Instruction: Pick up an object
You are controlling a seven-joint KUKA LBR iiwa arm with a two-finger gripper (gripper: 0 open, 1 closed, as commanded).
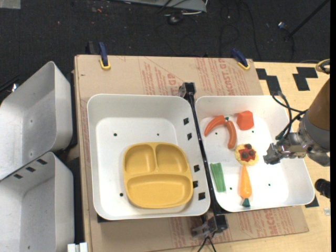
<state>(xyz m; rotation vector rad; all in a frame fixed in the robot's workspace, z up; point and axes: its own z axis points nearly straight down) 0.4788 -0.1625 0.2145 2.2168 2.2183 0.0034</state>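
The right bin holds toy food. A red chili pepper and a sausage lie at its upper left, with an orange-red block beside them. A small pizza slice with dark toppings sits in the middle. Below it lies a carrot, and a green strip lies at the left wall. My gripper hangs over the right part of this bin, just right of the pizza slice, with nothing seen between its fingers.
The left bin holds a yellow divided plate. A black divider with clips runs between the bins. Two spare white bins stand off the bench at the left. The arm's orange band is at the right edge.
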